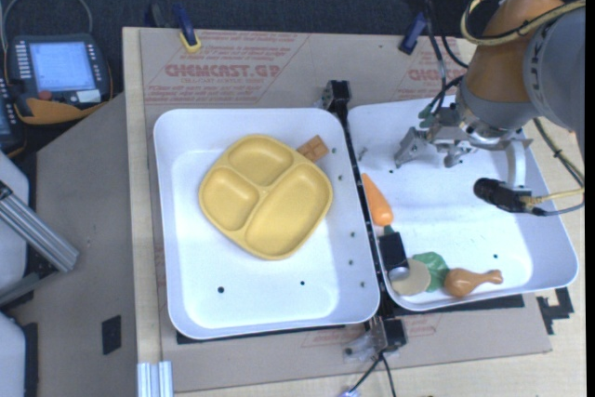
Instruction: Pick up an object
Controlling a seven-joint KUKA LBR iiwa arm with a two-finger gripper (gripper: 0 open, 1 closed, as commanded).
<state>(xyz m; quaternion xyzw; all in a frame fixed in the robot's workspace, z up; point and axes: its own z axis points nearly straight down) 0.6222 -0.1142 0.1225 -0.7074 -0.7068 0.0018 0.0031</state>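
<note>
I'm hovering the gripper [429, 147], fingers spread and gripping nothing, in the frame's upper right, since the tapered orange plastic carrot [376, 199] is lying lower left against the right white bin's [548, 246] wall.

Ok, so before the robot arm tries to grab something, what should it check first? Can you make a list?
1. Something to pick in the right bin: ok, the carrot lies along its left wall.
2. More choices: ok, a toy drumstick and a green toy sit near the front edge.
3. Gripper above the right bin: ok, over its back part.
4. Gripper over an object: not ok, bare floor below it.
5. Holding anything: cannot tell.
6. Yellow divided plate out of the way: ok, it is in the left bin.
</note>
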